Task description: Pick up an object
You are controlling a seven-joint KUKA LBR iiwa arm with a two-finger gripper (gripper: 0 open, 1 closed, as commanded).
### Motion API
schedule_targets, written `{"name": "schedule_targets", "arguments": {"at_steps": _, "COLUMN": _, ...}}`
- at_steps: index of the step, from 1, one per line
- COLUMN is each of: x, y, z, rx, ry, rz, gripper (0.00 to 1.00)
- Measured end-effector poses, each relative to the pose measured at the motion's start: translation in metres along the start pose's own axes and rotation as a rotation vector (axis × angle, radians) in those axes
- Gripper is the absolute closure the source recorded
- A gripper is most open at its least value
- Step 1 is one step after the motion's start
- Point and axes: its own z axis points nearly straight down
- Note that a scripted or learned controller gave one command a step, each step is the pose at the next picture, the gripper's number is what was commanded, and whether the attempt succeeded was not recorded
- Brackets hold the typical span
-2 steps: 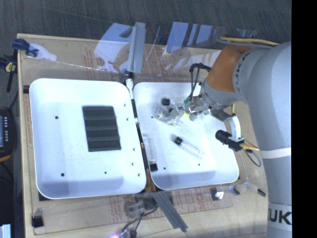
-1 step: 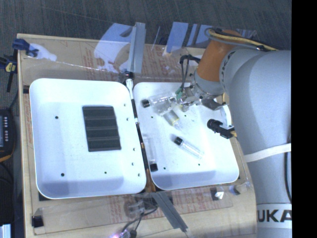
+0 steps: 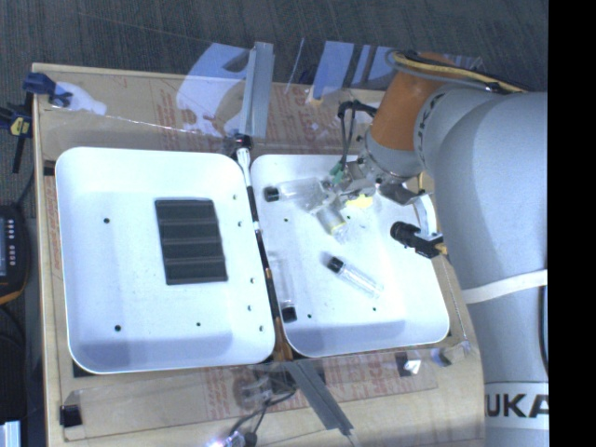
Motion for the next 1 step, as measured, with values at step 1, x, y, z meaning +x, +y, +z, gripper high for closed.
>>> {"name": "schedule_targets", "arguments": {"at_steps": 1, "x": 0.0671, "y": 0.0144, "z": -0.1044, "rx": -0.021, "ry": -0.008, "rz": 0.088, "gripper": 1.0}}
